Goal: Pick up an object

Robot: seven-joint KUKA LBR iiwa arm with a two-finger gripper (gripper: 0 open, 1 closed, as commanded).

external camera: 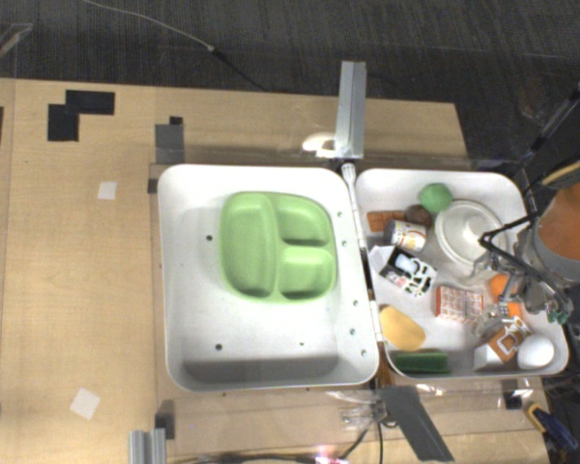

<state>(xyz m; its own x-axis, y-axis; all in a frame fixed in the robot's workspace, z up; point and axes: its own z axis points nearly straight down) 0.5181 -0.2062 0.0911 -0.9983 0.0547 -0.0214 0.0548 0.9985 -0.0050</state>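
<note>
You see two white bins side by side on the wooden bench. The left bin [188,288] holds a green divided plate [275,245], lying flat near the middle of the bin, a little toward the far wall.

The right bin [387,187] is crowded. A green ball [435,197] sits near its far wall, and just beside it a white cup [464,232] lies close to the middle. Left of the cup there is a small can [407,236] and a brown item [418,216] between the can and the ball. A black-and-white packet [407,270] lies in front of the can. Nearer to you, a yellow rounded piece [401,328] rests against the bin's left wall, with a dark green block [420,362] just in front of it at the near wall. A red-and-white printed card [458,303] lies flat in the middle, and a white egg-shaped thing [536,353] sits in the near right corner.

The arm [565,230] comes in from the right, its orange band over the right edge of the bin. The gripper [507,298] hangs low over the clutter right of the card, near a small orange piece [500,285]. You cannot tell from here whether nothing or something sits between its tips; cables and clutter hide them.
</note>
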